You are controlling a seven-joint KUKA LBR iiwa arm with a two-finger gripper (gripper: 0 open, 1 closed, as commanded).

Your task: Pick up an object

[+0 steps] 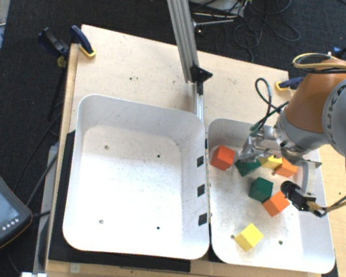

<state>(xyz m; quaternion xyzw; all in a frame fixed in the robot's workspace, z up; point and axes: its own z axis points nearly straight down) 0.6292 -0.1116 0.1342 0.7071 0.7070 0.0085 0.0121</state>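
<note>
In the right bin (311, 255) lie several coloured blocks. My gripper (249, 157) is low at the bin's back, directly over a green block (246, 168) that pokes out beneath it. An orange-red cube (223, 157) sits just left of the gripper. A small yellow block (273, 163) and an orange block (288, 168) lie just to its right, partly hidden by the wrist. Nearer the front are a dark green cube (260, 189), an orange cube (275, 203) touching it, and a yellow cube (249, 237) on its own.
The left bin (84, 152) stands beside the right one, their rims meeting at the middle. A slanted metal rail (183, 23) runs down to the bins' back junction. A black cable connector (295, 195) hangs over the right bin.
</note>
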